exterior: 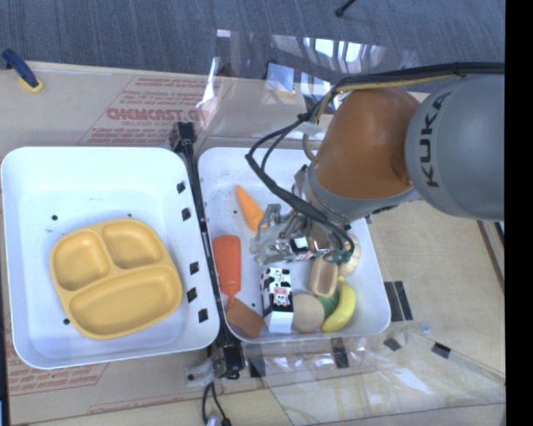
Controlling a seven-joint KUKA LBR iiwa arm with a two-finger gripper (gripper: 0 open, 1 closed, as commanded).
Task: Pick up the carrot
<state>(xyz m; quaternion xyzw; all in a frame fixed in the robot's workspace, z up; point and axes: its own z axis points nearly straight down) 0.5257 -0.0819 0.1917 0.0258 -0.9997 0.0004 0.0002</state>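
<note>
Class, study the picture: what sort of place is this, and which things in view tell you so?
Most likely a robotics lab test bench. A KUKA arm reaches over two white bins; the right one holds toy food such as a carrot, the left a yellow divided plate.

A robot lab — a KUKA arm (pixel 444 140) over 2 white bins (pixel 35 185) on a taped cardboard bench (pixel 142 109), toy food — grey carpet (pixel 115 11) beyond.

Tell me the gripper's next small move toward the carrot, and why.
Probably shift the gripper a little up and left in the camera view, then descend. The carrot lies free in the right bin, just beyond the gripper, with nothing seen between the fingers, and a red sausage lies close below it.
</note>
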